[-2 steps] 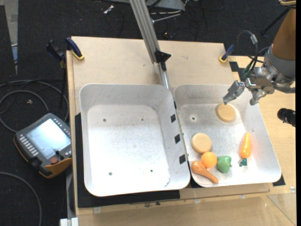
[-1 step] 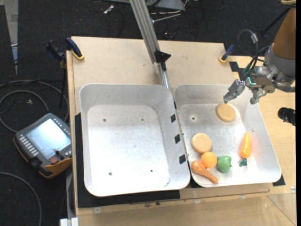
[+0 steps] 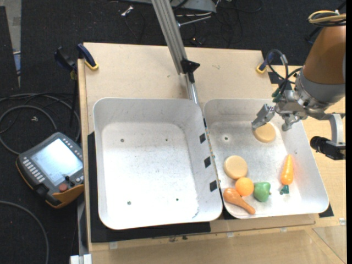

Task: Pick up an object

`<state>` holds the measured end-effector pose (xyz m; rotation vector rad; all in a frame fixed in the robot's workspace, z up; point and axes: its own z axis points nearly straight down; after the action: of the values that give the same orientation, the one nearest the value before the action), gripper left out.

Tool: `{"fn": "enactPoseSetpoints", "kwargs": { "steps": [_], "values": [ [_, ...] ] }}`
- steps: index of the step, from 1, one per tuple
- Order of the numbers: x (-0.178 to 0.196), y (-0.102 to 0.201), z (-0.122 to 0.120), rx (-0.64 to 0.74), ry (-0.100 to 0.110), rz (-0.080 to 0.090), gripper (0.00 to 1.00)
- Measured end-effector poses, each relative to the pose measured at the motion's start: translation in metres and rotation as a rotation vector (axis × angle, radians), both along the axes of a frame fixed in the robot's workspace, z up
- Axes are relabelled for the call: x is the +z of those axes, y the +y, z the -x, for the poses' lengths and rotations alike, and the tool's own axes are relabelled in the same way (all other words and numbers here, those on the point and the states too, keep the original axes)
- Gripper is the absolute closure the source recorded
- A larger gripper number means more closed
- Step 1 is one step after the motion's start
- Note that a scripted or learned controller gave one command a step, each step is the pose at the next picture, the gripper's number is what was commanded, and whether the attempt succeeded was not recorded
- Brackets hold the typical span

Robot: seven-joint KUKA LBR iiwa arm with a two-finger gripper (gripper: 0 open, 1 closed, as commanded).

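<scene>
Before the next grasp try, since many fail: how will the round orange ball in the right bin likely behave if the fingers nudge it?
The orange ball looks round and smooth, so it would probably roll or slip aside. It touches the green pepper and the orange gourd, which may block it or get shoved. It looks like rigid plastic.

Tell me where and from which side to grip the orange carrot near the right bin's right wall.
Take the carrot across its thicker orange middle, coming straight down from above. It lies flat and nearly lengthwise toward the camera, so the end effector should close across its narrow width, left to right. Its green tip is too thin, and the bin wall crowds its right side.
</scene>
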<state>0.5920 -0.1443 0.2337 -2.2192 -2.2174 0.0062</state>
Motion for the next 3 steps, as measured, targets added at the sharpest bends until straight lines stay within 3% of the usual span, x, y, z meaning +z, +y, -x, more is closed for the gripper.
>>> {"fn": "enactPoseSetpoints", "kwargs": {
  "steps": [2,3],
  "values": [
    [-0.108,0.002,0.003,0.000,0.000,-0.001,0.00],
    [-0.093,0.001,0.001,0.000,-0.007,0.000,1.00]
  ]
}}
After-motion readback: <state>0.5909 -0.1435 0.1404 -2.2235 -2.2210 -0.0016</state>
